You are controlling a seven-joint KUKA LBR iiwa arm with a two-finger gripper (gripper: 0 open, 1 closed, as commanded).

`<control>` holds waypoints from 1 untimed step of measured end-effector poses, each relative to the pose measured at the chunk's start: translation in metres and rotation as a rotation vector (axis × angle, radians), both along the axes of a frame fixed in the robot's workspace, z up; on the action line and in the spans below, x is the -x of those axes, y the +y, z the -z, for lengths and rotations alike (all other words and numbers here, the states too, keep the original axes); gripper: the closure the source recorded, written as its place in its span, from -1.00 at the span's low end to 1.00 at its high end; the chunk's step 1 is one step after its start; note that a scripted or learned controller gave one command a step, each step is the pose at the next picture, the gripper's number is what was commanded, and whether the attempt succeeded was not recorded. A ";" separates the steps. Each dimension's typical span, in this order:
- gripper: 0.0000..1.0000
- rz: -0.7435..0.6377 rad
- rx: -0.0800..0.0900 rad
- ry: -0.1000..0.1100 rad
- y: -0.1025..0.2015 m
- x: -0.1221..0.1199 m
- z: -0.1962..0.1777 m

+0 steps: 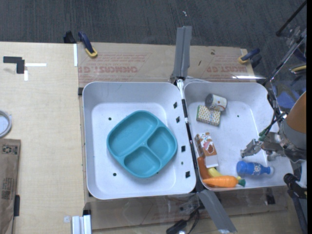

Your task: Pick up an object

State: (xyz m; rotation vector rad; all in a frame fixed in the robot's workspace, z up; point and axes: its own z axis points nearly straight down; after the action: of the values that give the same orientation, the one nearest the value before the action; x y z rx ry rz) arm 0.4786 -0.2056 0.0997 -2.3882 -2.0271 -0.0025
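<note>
My gripper (254, 148) hovers at the right side of the right bin (229, 130), its fingers spread with nothing between them. Just below it lies a blue bottle (252, 169) on its side. An orange carrot (222, 182) rests along the bin's front wall, with a small yellow piece (213, 172) behind it. A red and white box (206, 145) lies left of centre. Farther back sit a patterned sponge-like block (209, 115) and a small grey and white can (215, 101).
The left bin (97, 130) holds a teal divided plate (142, 143). A grey divider post (183, 52) rises between the bins at the back. Clamps (87, 45) hold the cardboard behind. The arm's body stands at the right edge.
</note>
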 end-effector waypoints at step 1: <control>-1.00 0.000 0.000 0.000 0.000 0.000 0.000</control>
State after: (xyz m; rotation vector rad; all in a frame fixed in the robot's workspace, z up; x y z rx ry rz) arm 0.4786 -0.2056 0.0997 -2.3882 -2.0272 -0.0025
